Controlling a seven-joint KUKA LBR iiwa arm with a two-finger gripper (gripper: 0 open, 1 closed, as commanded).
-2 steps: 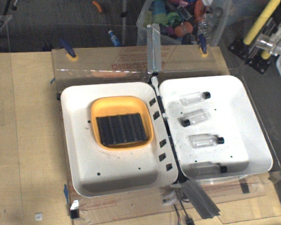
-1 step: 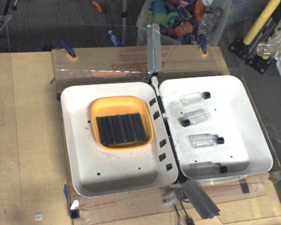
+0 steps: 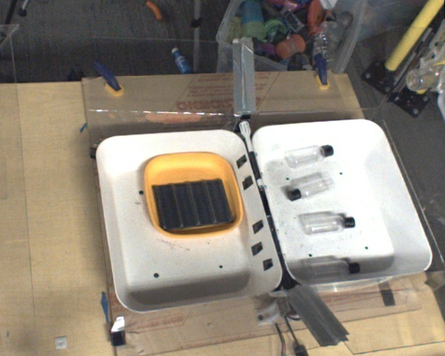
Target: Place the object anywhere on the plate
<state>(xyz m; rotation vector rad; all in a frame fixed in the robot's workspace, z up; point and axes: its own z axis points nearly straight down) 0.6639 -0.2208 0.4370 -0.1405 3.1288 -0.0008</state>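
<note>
Three small clear plastic vials with black caps lay apart in the right white bin; the orange plate with a dark ribbed insert sat in the left bin. Judged light, stiff, slippery and prone to rolling; best pinched across mid-body. Pincer state could not be told.

Single fixed cam, high above bench, looking down at a slant toward 12 o'clock. Mid-range: both bins fully in frame, left bin at 9, right bin at 3, clutter along 12.
</note>
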